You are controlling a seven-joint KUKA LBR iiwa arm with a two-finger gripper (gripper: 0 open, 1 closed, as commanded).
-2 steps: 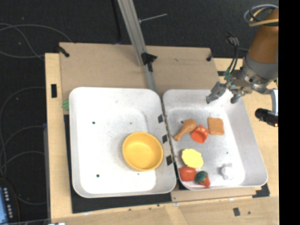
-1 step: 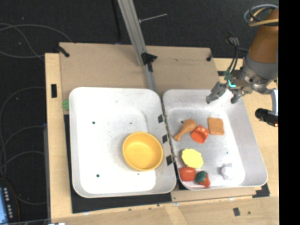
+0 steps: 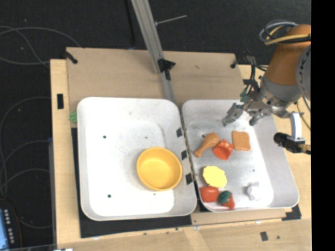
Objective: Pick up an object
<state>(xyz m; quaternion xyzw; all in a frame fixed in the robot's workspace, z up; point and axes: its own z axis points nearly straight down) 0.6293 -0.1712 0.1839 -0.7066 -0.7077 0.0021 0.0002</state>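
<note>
Gripper (image 3: 242, 116) hangs over the right bin (image 3: 280, 184) with fingers spread apart and nothing between them. Just below it lie an orange block (image 3: 241, 140), red pepper (image 3: 223, 149) and chicken drumstick (image 3: 207, 143).

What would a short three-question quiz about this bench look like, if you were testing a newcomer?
1. True or false: the yellow bowl sits in the left bin.
2. Which item lies closest to the gripper? A) toy strawberry B) toy bread slice C) the bowl
3. Fill in: the toy chicken drumstick lies in the ____ bin.

Key: 1 true; 2 B; 3 right.
</note>
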